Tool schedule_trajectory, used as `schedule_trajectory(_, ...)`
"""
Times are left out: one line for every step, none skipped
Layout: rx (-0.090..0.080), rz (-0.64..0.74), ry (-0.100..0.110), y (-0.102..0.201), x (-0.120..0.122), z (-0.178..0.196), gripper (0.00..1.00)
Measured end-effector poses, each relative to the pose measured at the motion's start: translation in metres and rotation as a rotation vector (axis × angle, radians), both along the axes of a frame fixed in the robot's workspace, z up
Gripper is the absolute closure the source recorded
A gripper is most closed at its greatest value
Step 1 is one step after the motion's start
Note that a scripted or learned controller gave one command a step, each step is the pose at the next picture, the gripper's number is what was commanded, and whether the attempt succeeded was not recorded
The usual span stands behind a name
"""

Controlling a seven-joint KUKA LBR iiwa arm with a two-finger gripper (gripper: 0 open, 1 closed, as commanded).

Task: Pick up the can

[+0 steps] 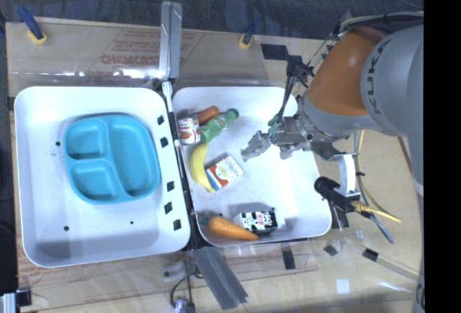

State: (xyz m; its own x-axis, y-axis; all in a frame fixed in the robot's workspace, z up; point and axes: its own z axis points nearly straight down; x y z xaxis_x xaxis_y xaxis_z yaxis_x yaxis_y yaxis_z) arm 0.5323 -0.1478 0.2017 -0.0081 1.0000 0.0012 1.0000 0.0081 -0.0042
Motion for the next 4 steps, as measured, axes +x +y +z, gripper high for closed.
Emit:
schedule_trajectory(0.000, 0.114, -0.001, -0.001, -0.044, -0.111, 0.00)
schedule_trajectory(-0.001, 0.120, -0.001, -0.001, -0.043, -0.101, 1.00)
schedule_trajectory(-0.001, 0.120, -0.002, -0.001, -0.043, -0.101, 0.00)
schedule_trajectory(0.001, 0.159, -0.001, 0.054, -0.056, -0.111, 0.00)
